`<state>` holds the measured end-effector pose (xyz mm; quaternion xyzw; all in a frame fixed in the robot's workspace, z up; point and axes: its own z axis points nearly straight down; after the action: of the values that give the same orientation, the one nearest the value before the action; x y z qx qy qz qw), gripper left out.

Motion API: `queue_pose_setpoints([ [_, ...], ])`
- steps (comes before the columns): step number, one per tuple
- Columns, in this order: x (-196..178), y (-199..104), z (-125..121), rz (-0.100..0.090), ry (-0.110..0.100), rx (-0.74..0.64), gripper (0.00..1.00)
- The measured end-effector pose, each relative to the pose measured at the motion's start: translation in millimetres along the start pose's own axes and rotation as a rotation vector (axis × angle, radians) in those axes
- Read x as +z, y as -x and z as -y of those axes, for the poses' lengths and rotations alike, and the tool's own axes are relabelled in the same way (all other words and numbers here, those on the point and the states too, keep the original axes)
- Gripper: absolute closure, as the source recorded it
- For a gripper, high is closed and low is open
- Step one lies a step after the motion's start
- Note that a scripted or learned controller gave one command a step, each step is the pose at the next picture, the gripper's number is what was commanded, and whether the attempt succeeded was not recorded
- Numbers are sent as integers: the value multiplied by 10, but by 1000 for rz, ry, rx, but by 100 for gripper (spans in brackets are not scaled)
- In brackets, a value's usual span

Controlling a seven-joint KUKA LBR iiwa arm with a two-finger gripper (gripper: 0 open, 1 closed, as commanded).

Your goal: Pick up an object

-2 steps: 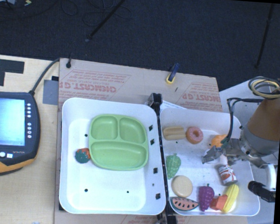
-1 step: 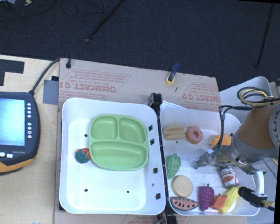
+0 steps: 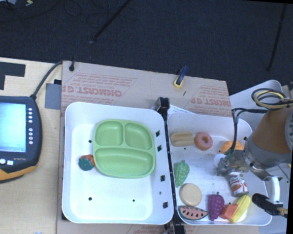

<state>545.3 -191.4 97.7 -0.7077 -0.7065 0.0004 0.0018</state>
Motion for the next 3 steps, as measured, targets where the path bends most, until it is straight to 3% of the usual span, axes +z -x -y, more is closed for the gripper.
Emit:
queue_pose_setpoints([
  [2,-1266,17,15,3,6,-2,100],
  [3,-1298,24,15,1,2,-3,100],
])
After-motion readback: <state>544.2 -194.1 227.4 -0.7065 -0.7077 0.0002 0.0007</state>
